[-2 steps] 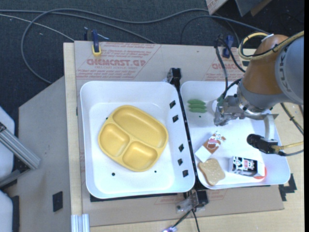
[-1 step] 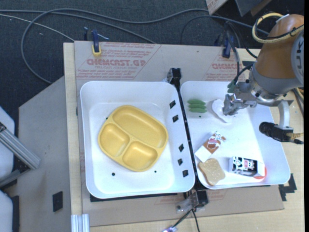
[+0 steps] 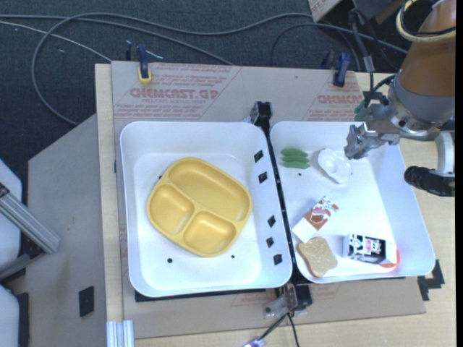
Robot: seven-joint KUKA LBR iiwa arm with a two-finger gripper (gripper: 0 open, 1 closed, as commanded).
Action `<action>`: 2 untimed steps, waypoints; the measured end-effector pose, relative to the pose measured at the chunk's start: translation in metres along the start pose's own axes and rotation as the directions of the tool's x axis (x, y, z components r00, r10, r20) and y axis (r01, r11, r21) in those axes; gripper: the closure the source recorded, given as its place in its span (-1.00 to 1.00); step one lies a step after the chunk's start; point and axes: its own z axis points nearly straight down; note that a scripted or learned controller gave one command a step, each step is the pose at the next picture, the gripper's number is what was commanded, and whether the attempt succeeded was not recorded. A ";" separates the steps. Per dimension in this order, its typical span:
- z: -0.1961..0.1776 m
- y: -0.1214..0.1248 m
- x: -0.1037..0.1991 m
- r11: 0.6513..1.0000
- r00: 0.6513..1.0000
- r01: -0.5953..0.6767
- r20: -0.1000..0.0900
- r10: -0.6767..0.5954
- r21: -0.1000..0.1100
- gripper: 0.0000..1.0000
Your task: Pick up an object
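Two shallow white bins (image 3: 137, 215) sit on a cardboard-topped bench (image 3: 181, 92) above dark carpet (image 3: 72, 20). The gripper (image 3: 356, 144) hovers over a small white plastic object (image 3: 334, 163) in the right bin.

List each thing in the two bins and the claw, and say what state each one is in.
Yellow plate: flat in the left bin, its three hollows bare.
Green piece: lying in the right bin, near the divider.
White object: lying just beside the claw.
Small brown packet: lying mid-bin.
Bread slice: flat at the near edge.
Black-and-white carton: on its side.
Claw: low over the right bin's far end.
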 end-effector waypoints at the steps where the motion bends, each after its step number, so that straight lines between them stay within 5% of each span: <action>1: -0.005 0.007 0.054 1.000 1.000 0.006 -0.003 -0.006 0.004 1.00; 2: -0.006 0.015 0.111 1.000 1.000 0.006 -0.004 -0.006 0.005 1.00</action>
